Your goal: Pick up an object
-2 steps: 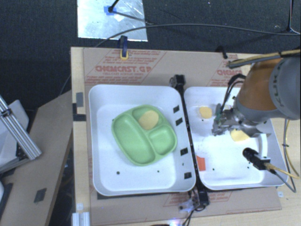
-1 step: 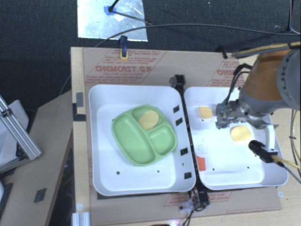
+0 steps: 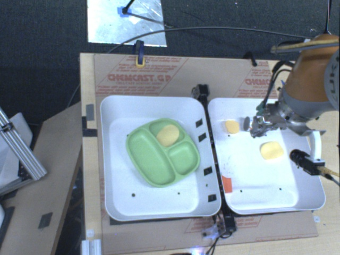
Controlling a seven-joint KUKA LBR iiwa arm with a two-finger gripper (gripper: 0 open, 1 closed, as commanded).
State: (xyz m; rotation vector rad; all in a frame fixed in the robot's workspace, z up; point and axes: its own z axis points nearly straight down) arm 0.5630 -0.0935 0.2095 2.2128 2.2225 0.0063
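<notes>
Two pale yellow items lie in the right bin (image 3: 265, 195): a small yellow block (image 3: 231, 127) near its upper left and a rounder yellow lump (image 3: 272, 151) toward the middle right. My gripper (image 3: 257, 128) hangs over the right bin between them, just right of the small block and up-left of the lump. A third yellow lump (image 3: 168, 135) rests in the top compartment of the green divided plate (image 3: 154, 163) in the left bin. Nothing shows between the fingers.
A small orange-red piece (image 3: 227, 184) lies at the right bin's left wall, low down. A black cylindrical part (image 3: 305, 161) juts over the right bin's right side. The left bin (image 3: 122, 195) holds the green plate. Black clips run along the divider between bins.
</notes>
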